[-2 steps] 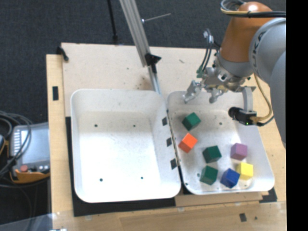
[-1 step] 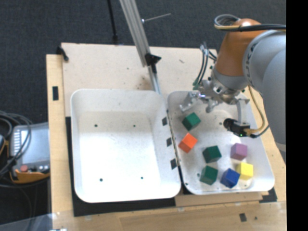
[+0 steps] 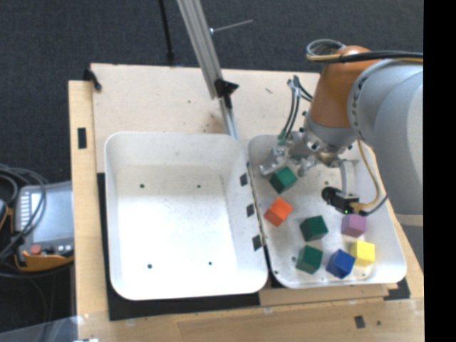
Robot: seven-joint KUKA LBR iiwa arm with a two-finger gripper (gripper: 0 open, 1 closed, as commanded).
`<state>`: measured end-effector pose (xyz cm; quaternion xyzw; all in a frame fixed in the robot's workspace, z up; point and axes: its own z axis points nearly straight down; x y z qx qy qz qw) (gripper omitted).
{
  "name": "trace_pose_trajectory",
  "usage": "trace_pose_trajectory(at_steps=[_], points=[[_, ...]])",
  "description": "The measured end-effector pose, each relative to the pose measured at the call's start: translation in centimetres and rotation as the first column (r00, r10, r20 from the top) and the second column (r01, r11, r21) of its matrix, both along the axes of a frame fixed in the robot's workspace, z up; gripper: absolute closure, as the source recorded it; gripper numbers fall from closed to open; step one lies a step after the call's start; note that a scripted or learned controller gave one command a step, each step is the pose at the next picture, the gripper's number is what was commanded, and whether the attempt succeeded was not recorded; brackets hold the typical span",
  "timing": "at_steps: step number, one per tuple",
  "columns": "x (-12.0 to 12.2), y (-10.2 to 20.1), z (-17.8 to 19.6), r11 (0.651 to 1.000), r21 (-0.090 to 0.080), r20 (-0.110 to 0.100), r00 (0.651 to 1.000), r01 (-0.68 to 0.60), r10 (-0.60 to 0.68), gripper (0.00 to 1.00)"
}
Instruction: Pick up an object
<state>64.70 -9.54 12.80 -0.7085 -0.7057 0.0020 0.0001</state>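
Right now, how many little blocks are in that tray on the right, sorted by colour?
Green: 3, one by the gripper at, one at, one at
Orange: 1
Purple: 1
Yellow: 1
Blue: 1
Total: 7 blocks, all in the right bin.

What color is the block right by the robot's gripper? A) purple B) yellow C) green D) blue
C: the block right at the gripper, near the top of the right bin, is green; the yellow block, purple block and blue block lie farther down that bin.
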Motion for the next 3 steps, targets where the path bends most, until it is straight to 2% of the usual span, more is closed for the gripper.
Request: trace_pose_trajectory(at_steps=[1, 3], points=[[0.2, 0.0, 1.4, 1.000, 0.002, 0.006, 1.000, 0.005, -0.005, 1.00], [-0.1, 0.3, 12.5, 1.000, 0.002, 0.010, 1.000, -0.007, 0.007, 1.00]])
